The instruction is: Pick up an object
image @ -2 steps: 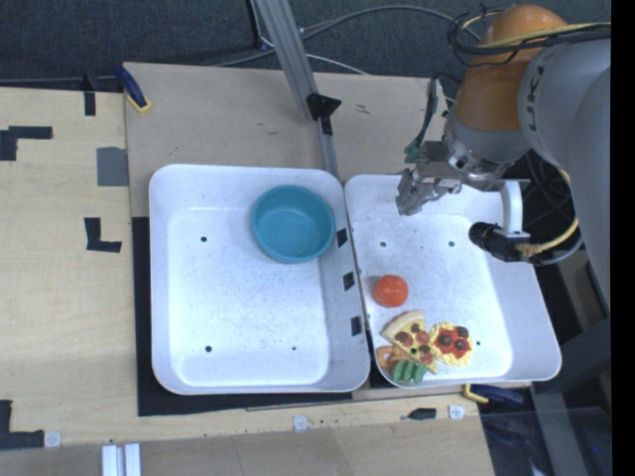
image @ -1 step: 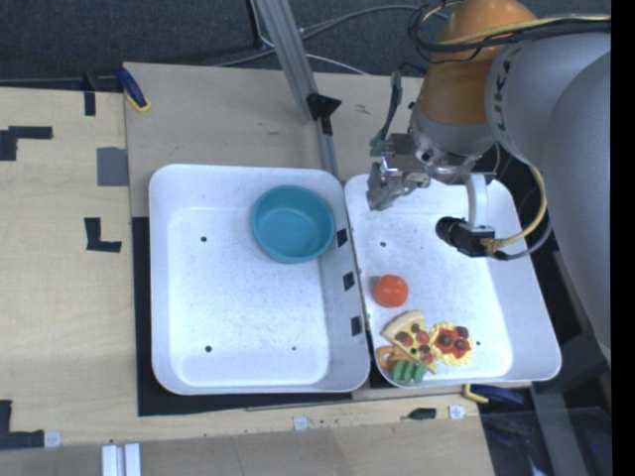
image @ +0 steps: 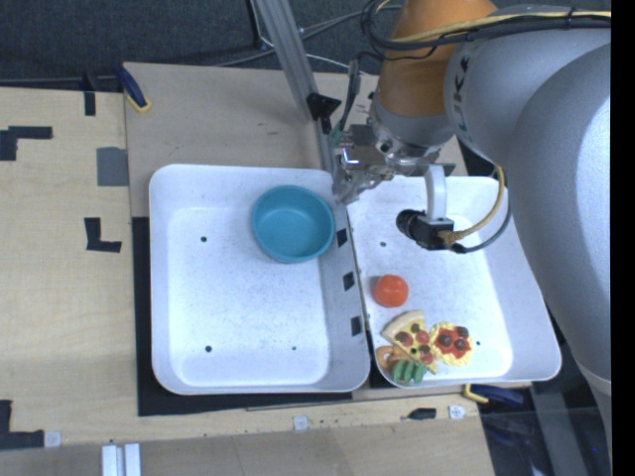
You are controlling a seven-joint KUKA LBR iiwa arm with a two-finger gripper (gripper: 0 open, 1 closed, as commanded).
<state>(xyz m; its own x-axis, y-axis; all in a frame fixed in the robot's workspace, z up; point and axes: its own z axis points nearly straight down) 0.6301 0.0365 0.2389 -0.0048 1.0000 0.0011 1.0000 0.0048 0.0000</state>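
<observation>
Even, soft overhead light, faint shadows, mild glare on white bins (image: pixel 179 266), slight graininess.

Bins (image: pixel 238 365): white plastic, smooth, faintly speckled. Bowl (image: pixel 292 224): blue, matt plastic. Bench (image: pixel 60 296) looked like pale wood. Arm (image: pixel 556 97) shell was smooth grey, its band (image: pixel 432 43) glossy orange.

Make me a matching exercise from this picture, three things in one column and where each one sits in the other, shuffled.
Things:
1. blue bowl
2. orange ball
3. toy pizza slices

Places:
A. near corner of the right bin
B. far right part of the left bin
C. right bin, by the divider, just beyond the pizza

Pairs: 1-B, 2-C, 3-A
</observation>
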